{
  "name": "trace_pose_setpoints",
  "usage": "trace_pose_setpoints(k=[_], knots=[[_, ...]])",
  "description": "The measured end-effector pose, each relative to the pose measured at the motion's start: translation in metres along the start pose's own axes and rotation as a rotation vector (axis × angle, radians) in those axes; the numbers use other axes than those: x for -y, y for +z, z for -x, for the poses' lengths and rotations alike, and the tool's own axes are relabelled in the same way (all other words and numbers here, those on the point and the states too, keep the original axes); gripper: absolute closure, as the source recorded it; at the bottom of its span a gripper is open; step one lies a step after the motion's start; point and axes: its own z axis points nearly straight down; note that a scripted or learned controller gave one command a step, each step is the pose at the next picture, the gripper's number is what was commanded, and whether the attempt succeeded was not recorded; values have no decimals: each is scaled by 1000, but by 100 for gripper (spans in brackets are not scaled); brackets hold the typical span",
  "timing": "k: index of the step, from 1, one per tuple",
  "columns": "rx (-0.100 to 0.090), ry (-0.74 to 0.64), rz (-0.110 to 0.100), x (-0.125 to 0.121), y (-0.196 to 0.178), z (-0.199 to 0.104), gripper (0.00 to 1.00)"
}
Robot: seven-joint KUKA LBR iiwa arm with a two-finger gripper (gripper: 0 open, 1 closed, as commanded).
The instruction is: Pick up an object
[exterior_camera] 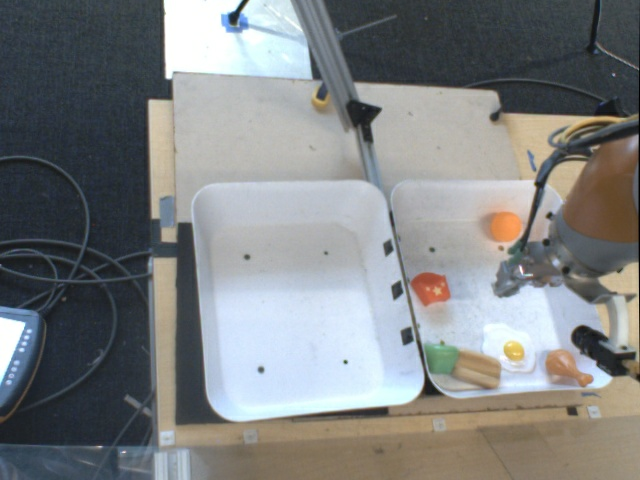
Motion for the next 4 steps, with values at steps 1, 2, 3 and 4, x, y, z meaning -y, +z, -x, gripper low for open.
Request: trace_pose_setpoints(k=[1, 2, 3, 4], knots=[[1, -2, 3, -1, -64, -2, 100], [0, -1, -3, -2, -72, -2, 100], [-3, -6, -2, -10, -83, -56, 100], [-4, -7, -2, -27, -87, -112, 100]])
